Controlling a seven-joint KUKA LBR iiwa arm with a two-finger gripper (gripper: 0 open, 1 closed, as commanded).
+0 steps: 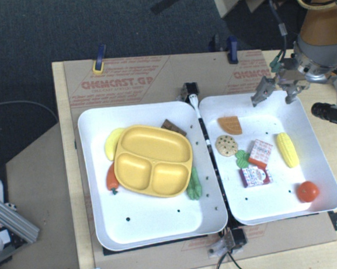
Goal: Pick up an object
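Presently the gripper (276, 92) is seen at the upper right of the frame, hung over the far rim of the right bin (324, 170), with its two fingers spread apart and nothing between them. No object has yet been taken. The candidates are scattered across the right bin's floor, well apart from the gripper: an orange wedge (230, 125) and a cookie (226, 145) toward the bin's left side, a corn cob (286, 149) at its right, two small packets (257, 164) lying touching one another near the middle, and a tomato (307, 191) at the lower right corner. This loose spacing is judged to favour a grasp from above, the corn cob and the tomato being free on all sides. In the left bin (95, 166) a yellow tray (152, 160) is laid over several items, so that they are largely covered and less accessible.
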